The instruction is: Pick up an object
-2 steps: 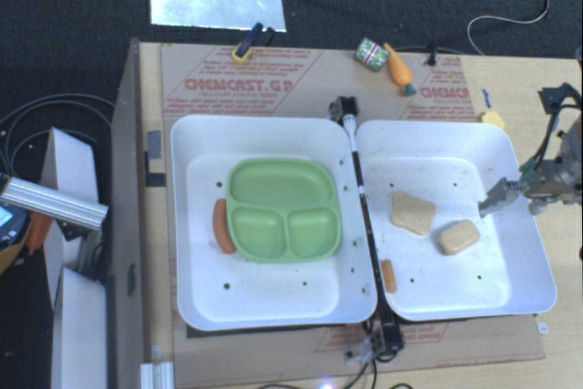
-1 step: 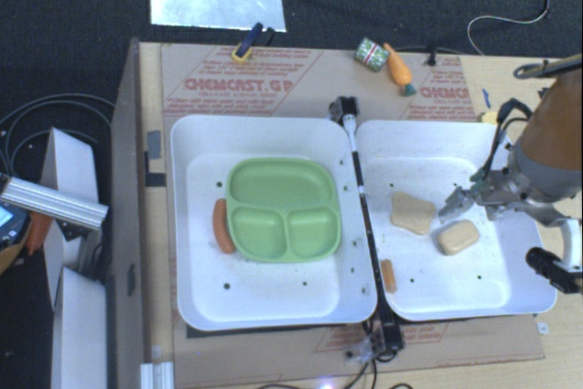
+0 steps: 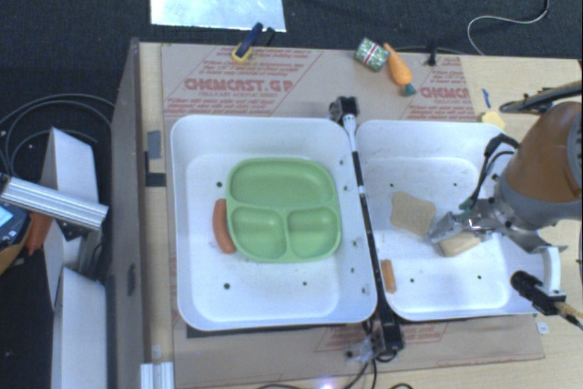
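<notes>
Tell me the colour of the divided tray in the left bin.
Light green. The divided tray shows plainly in the camera view, lying in the left bin beside an orange sausage-like piece.

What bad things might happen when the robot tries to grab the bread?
1. The gripper sits low over two tan bread-like pieces, the bread slice and the smaller piece. They lie so close together that it may nudge one while reaching for the other.
2. Both pieces look flat on the right bin floor, so they might slide away instead of lifting.
</notes>
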`<state>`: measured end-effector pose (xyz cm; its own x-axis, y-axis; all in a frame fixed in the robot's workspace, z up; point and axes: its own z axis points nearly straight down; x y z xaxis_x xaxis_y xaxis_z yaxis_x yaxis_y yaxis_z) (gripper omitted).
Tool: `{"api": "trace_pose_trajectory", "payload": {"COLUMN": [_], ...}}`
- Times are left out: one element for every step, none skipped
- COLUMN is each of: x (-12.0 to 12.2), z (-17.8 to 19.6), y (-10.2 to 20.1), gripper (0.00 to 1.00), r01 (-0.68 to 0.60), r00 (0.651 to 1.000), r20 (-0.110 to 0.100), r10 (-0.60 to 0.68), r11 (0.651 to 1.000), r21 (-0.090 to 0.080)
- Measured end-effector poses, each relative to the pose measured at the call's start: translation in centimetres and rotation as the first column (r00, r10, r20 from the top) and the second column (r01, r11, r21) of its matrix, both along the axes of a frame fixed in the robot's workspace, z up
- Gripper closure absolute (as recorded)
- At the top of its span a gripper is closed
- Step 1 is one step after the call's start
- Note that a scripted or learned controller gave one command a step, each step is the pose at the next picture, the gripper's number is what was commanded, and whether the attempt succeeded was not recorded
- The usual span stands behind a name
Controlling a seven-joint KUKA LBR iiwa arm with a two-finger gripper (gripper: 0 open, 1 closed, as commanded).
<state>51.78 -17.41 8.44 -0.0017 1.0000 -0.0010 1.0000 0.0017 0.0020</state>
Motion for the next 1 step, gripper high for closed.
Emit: {"api": "trace_pose_trajectory", "payload": {"x": [0.06], "z": [1.01], "y": [0.01], "gripper": [1.00], "r01": [0.000], "r00": [1.000], "r20": [0.002], "r10": [0.000], "r11": [1.000], "r21": [0.000]}}
